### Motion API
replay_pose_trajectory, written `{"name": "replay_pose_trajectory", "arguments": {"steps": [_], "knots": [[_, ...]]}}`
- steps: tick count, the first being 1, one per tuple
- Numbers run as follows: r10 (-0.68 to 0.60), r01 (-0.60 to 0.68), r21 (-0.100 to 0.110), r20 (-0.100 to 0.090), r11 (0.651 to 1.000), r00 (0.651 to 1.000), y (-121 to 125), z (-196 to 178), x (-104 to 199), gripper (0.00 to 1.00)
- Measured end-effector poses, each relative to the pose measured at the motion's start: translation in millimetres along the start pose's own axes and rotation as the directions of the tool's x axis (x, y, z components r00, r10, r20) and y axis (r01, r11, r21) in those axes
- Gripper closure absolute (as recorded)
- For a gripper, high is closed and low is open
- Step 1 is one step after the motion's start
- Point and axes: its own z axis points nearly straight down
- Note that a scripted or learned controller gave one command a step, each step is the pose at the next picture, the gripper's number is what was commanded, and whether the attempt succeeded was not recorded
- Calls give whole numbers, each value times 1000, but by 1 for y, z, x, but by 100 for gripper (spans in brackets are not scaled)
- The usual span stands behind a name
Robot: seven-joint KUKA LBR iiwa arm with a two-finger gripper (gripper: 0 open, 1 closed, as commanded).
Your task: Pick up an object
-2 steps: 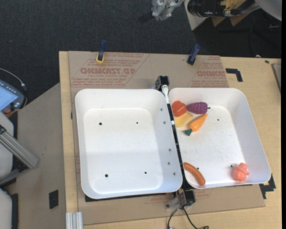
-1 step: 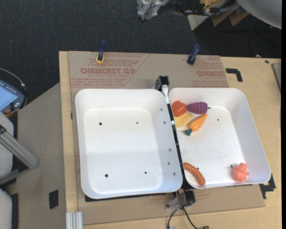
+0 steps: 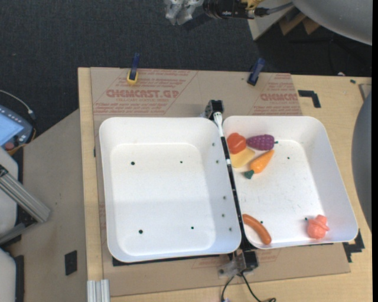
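Note:
The right bin (image 3: 331,171) holds several toy foods. Near its upper left corner cluster a red pepper (image 3: 236,142), a purple bunch of grapes (image 3: 260,141), a yellow piece (image 3: 241,157) and an orange carrot (image 3: 261,162). By the front rim lie a reddish sausage (image 3: 257,229) and, further right, a pink-orange fruit (image 3: 318,227). My gripper (image 3: 179,10) hovers at the top edge of the view, far above and behind both bins, blurred and away from every object.
The left bin (image 3: 106,177) sits beside the right one, with a black divider strip (image 3: 227,171) between them. Both rest on a cardboard sheet (image 3: 177,88) held by a yellow clamp (image 3: 133,72) and a blue clamp (image 3: 256,71). The grey arm (image 3: 336,15) crosses the top right corner.

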Motion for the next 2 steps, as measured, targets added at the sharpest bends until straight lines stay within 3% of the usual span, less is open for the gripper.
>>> {"name": "replay_pose_trajectory", "arguments": {"steps": [2], "knots": [[2, -2, 1, 1, 1000, 1000, 0, 0, -1, 100]]}}
